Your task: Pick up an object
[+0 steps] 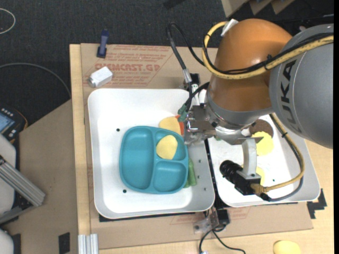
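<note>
There are two white bins, side by side. They are smooth, shallow and square with round corners. The left bin (100, 142) sits below and to the picture's left of the pincer (193, 125); the right bin (296, 179) lies on its other side, partly under the big grey and orange arm.

In the left bin there is one blue-green plate (140, 163). It looks like smooth plastic and has three parts. One pale yellow lump (167, 147) lies in the part of the plate nearest the pincer, just below it and a bit to the picture's left.

A second yellow piece (169, 124), round and flat-looking, lies in the left bin just beside the pincer, at the plate's far edge. A small orange bit (181, 126) shows between them — too small to name.

One thin green thing (191, 174) lies along the plate's edge, below the pincer.

A third yellow piece (263, 143) lies in the right bin, well apart from the pincer.

The arm hides the pincer's tips, so I cannot tell how wide it is or if it has anything.
</note>
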`<state>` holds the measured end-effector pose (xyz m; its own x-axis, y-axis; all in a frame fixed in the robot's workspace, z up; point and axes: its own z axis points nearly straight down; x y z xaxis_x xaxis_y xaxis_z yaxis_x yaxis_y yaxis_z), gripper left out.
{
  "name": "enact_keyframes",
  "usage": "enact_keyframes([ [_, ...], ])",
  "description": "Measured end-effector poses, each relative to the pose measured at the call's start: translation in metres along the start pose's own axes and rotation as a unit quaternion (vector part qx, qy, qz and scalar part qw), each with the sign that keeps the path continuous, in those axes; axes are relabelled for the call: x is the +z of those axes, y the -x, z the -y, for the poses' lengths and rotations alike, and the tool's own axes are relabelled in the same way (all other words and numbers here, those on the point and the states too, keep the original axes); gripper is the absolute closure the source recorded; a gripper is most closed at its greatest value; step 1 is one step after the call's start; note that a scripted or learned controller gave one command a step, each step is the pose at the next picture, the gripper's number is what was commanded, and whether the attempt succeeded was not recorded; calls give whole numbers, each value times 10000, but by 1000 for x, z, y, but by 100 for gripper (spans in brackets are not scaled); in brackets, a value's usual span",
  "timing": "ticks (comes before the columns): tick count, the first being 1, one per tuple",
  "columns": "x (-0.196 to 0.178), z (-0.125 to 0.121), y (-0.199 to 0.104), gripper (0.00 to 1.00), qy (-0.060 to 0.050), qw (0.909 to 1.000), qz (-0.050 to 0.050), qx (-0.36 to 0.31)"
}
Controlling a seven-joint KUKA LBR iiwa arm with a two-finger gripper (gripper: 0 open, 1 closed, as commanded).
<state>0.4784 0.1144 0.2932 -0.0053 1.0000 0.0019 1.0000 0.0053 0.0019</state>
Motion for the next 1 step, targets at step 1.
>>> enact_keyframes([
  [1,-142,-2,19,100,84,10000,-12,25],
])
